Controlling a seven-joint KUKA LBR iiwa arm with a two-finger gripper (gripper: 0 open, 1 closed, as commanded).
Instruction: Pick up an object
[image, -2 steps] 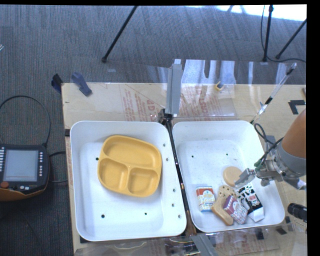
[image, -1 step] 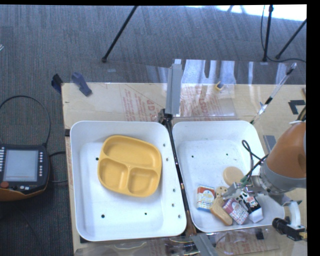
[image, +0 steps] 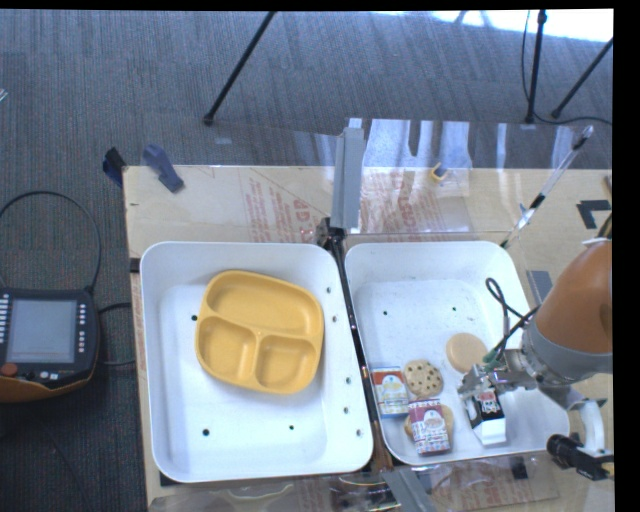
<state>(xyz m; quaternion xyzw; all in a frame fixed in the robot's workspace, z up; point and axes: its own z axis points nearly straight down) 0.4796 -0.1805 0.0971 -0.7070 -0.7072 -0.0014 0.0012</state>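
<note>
Two shallow white bins side by side on a pale wooden bench (image: 250, 205). In the left white bin (image: 165, 420), lying flat near the middle, a yellow plastic plate with three compartments (image: 262, 332). In the right white bin (image: 400, 270), gathered toward the near edge, several small things: a round tan disc (image: 466, 352); just left of it and slightly nearer, a chocolate-chip cookie (image: 422, 377); beside the cookie on its left, a small red-and-white packet (image: 390, 392); nearer the front wall, a second red-and-white packet (image: 431, 428) lying on top of something round and tan. Farthest right in that cluster, close to the bin's near right corner, a small black-and-white box with a red mark (image: 489, 420). Reaching in from the right, the grey arm with its orange band (image: 585, 305), bent down over that corner of the right bin. At its end, the two-finger gripper (image: 484, 390), low inside the bin, directly above the black-and-white box and at or close to its top edge, just right of the tan disc. Cannot tell whether spread or pressed together, nor whether pinching the box: too small and dark at this angle. Off the bench on the left, on the grey carpet, a black handheld control pendant with a grey screen (image: 45, 338).
</note>
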